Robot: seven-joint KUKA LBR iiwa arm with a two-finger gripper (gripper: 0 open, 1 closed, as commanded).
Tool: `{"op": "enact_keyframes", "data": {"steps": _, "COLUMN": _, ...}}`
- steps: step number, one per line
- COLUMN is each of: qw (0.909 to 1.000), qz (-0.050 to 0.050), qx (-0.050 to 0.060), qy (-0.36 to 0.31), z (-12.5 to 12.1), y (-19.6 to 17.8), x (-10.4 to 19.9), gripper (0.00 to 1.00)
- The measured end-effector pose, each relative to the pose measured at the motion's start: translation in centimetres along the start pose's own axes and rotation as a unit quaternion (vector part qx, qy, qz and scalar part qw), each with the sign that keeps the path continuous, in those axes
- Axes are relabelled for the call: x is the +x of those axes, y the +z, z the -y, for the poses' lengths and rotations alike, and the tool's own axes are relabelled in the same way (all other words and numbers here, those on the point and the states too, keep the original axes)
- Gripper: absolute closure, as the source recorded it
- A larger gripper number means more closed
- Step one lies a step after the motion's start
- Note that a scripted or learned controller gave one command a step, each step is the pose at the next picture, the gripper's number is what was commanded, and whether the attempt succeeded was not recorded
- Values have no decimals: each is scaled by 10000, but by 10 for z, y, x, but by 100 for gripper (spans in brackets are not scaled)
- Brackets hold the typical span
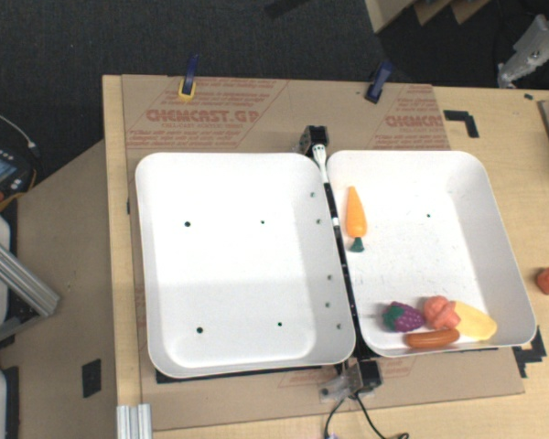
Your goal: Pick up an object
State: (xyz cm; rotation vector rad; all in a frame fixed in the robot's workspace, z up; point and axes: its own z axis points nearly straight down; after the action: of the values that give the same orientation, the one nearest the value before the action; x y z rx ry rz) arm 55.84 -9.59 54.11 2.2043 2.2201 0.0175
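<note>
The right bin [457, 176] holds the toys. An orange carrot with a green tip [355, 214] lies near its left wall. At the bin's front edge sit a purple bunch of grapes [403, 317], a pink-orange lumpy toy [441, 312], a yellow piece [476, 323] and a reddish sausage [431, 339], all close together. The left bin [165, 181] is beside it.
Both bins rest on a brown cardboard sheet [256, 108] held by clips at the back. A small orange object [547, 281] lies on the cardboard right of the right bin. Cables and a connector sit at the front between the bins [352, 382].
</note>
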Motion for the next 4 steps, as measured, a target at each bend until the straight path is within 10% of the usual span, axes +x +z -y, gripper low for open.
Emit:
{"op": "enact_keyframes", "data": {"steps": 1, "qw": 9999, "qz": -14, "qx": 102, "qy": 27, "z": 70, "y": 4, "x": 22, "gripper": 0}}
{"op": "enact_keyframes", "data": {"steps": 3, "qw": 10000, "qz": -10, "qx": 93, "qy": 4, "z": 78, "y": 5, "x": 143, "gripper": 0}}
{"op": "enact_keyframes", "data": {"steps": 4, "qw": 9999, "qz": 1, "qx": 158, "qy": 45, "z": 82, "y": 156, "x": 143, "gripper": 0}}
